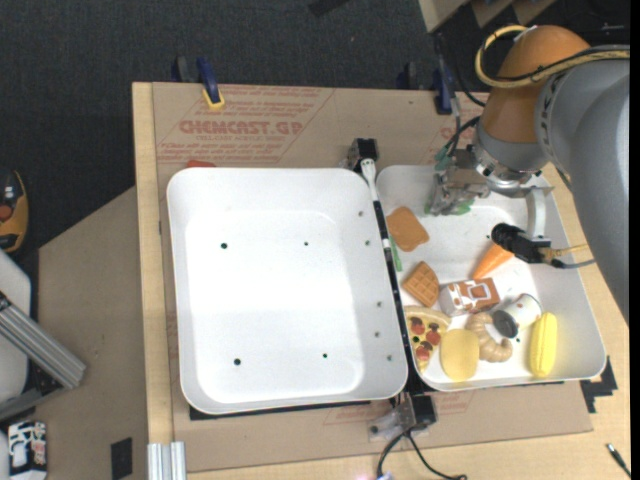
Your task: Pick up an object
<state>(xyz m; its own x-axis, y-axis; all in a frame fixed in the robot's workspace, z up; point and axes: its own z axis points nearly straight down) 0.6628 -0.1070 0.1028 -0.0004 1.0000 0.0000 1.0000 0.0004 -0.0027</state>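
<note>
Gripper (pixel 452 194) hovering upper right, grip state hard to tell | step: reaching into right bin (pixel 575 353) | next: descend on brown cookie (pixel 407 228) nearby, probably

Lighting: bright, even, overhead. Left bin (pixel 270 288): near-overexposed white, faint soft shading along its walls. Shadows: short and diffuse beneath the arm (pixel 560 98). Dark floor (pixel 100 28): grainy. Focus: mildly soft throughout; cardboard lettering (pixel 240 126) legible but fuzzy.
</note>
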